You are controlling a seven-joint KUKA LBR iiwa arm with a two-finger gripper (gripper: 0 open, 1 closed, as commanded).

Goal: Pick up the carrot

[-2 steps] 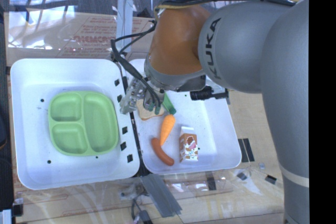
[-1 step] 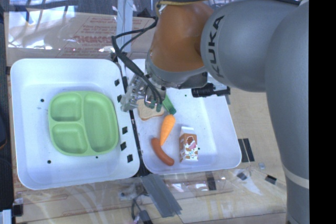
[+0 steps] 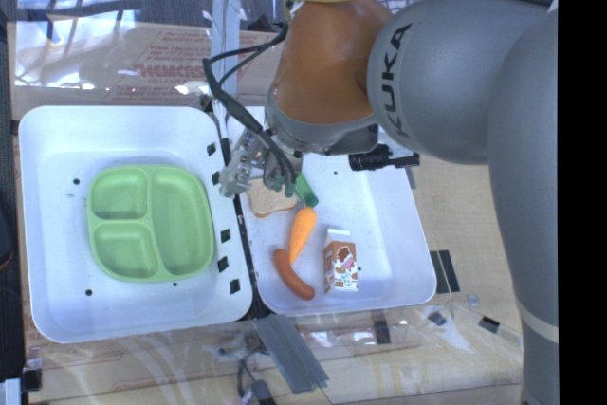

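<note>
The orange carrot (image 3: pixel 302 229) with a green top lies in the right bin (image 3: pixel 408 232), near its middle, pointing down-left. My gripper (image 3: pixel 254 172) hangs over the bin's upper left part, just up-left of the carrot's green end and above a slice of toast (image 3: pixel 269 203). The carrot lies free on the bin floor, apart from the gripper. The big grey and orange arm covers the bin's far side.
A red-brown sausage (image 3: pixel 292 273) lies just below the carrot's tip, and a small carton (image 3: pixel 340 266) stands to its right. The left bin (image 3: pixel 47 156) holds a green divided plate (image 3: pixel 150 221). The bins' shared wall runs right beside the gripper.
</note>
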